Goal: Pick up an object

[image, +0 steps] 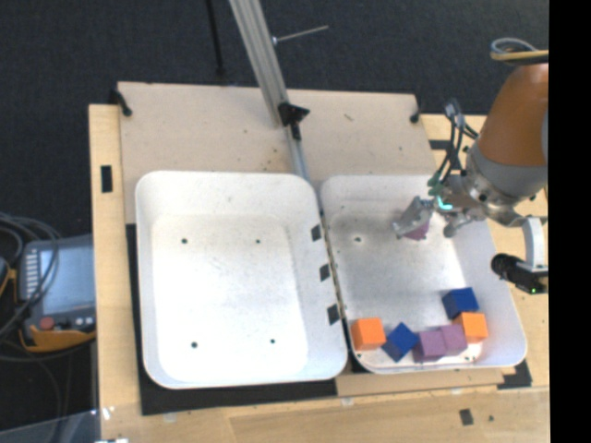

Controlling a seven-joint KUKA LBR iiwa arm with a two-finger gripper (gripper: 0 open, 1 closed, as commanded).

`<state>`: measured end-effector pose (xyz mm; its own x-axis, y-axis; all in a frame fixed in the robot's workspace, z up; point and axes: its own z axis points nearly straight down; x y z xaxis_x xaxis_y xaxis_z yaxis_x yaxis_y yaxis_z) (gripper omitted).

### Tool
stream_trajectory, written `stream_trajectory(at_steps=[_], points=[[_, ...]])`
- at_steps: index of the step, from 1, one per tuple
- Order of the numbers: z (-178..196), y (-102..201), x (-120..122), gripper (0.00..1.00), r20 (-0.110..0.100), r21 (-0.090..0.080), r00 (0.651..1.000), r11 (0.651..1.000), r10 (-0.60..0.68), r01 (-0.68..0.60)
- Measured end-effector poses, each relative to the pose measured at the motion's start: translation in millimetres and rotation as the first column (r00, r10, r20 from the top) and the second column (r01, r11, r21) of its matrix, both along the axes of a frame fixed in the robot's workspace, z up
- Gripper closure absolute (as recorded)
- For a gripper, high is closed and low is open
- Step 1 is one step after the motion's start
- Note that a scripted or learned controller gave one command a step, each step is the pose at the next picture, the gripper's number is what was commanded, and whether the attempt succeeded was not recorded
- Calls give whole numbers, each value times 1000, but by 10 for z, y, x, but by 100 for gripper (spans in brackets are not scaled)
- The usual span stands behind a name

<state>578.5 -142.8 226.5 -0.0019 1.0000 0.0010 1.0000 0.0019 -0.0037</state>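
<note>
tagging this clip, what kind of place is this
Probably a robotics lab: a robot arm works over two white bins on a bench, coloured blocks lie in one, and a control pendant sits alongside.

We look down at a slant from one fixed camera high above the pale wooden surface (pixel 268 123), far enough to take in both shallow white plastic bins (pixel 231 275), the grey-and-orange arm (pixel 517 127) entering from three o'clock.

A metal rail (pixel 263 49) slants from the top edge down to the bench (pixel 268 123), ending between the 2 bins. At the left edge, off the bench, a pendant (pixel 55 289) with a screen lies beside dark cables (pixel 14 229).
</note>
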Motion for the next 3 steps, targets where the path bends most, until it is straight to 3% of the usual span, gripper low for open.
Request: stream_trajectory(at_steps=[1,3], points=[[23,0,9,0,5,-1,1000,1000,-1,1],[-1005,7,113,0,-1,-2,1000,1000,-6,6]])
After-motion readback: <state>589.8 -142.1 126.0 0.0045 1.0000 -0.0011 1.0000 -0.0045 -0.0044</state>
